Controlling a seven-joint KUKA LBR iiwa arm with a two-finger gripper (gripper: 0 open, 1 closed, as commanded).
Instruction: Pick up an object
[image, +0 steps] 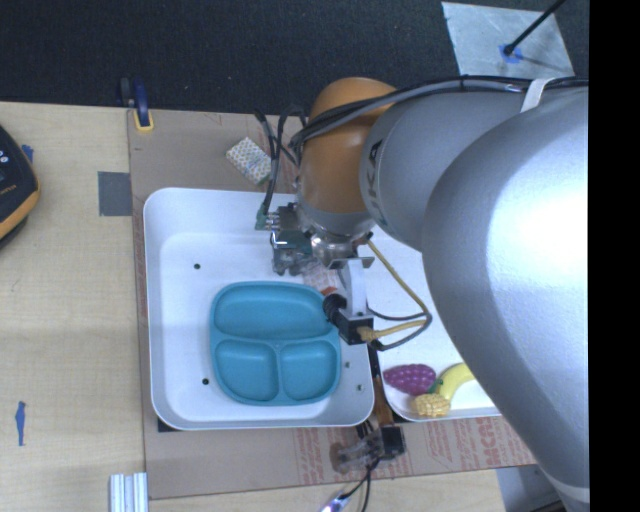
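Blue divided plate (276, 343) sitting flat in the left bin (170, 300), toward its near right side. Gripper (312, 262) hanging just past the plate's far rim, right over the bin floor; can't tell what it's got, if anything. Over in the right bin (405, 280): purple grapes (409, 377), corn cob (431, 405) and a banana (456, 381) huddled in the near corner.
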